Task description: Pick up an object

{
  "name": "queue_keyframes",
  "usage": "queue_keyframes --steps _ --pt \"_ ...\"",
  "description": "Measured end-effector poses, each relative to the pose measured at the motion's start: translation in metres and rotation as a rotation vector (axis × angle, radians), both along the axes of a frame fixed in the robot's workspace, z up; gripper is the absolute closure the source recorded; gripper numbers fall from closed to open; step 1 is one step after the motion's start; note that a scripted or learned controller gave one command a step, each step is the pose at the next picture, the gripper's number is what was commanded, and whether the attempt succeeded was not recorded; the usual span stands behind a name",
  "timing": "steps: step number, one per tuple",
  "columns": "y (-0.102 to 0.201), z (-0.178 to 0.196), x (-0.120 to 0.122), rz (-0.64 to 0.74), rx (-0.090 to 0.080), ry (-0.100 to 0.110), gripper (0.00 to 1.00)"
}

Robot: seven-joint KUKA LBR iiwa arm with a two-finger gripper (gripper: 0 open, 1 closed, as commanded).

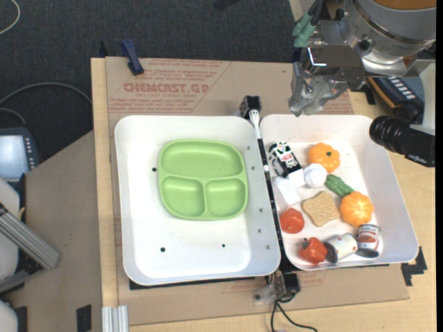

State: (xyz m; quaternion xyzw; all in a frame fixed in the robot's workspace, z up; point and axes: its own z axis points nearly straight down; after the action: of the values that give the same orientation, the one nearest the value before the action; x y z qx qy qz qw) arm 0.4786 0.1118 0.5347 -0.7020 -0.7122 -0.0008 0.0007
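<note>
My gripper hangs above the far edge of the right bin, with nothing visible between its fingers. Below it in that bin lie a black-and-white cow toy, a small orange pumpkin, a white ball, a green pickle, an orange, a toast slice, a red tomato, a red pepper and two small cans.
The left bin holds a green divided plate. A blue clamp lies on the cardboard at the back left. A black camera body juts in over the right bin's far right edge.
</note>
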Motion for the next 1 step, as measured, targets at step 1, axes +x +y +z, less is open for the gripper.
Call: queue_keyframes --steps 1 --pt "-0.0069 0.0115 0.0012 -0.013 -0.001 -0.005 1.0"
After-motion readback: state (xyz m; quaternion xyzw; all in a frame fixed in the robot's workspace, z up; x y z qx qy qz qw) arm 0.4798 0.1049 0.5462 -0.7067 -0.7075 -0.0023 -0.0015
